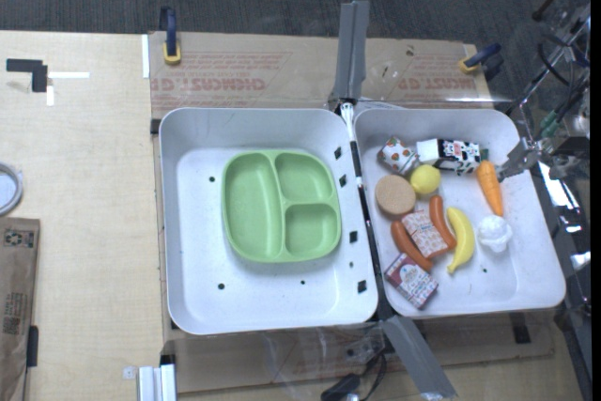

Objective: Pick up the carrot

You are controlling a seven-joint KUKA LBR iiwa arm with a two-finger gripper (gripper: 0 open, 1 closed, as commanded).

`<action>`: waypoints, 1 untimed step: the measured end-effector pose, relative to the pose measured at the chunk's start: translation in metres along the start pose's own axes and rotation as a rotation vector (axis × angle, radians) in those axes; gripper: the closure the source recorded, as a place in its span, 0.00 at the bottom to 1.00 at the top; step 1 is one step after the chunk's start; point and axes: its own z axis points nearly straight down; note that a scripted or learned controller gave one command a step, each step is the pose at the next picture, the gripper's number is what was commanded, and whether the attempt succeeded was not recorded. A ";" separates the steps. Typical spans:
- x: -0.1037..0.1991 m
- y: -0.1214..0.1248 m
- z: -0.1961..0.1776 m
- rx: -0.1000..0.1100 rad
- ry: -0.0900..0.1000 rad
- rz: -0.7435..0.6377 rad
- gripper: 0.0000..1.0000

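Observation:
The carrot (489,186) is orange and tapered. It lies in the right bin (526,291) near the bin's right wall, thick end toward the back. A black-and-white milk carton (452,152) lies just left of its top, and a white lump (494,232) sits just below its tip. My gripper (523,161) shows at the right bin's right rim as grey metal parts, a short way right of the carrot and apart from it. Nothing can be seen held in it.
The right bin also holds a yellow lemon (425,179), a round tan cookie (395,195), a banana (459,238), sausages (409,244), and a small box (411,282). In the left bin (188,202) lies a green divided plate (281,204).

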 end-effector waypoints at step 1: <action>0.042 -0.020 0.139 -0.001 0.000 -0.064 0.00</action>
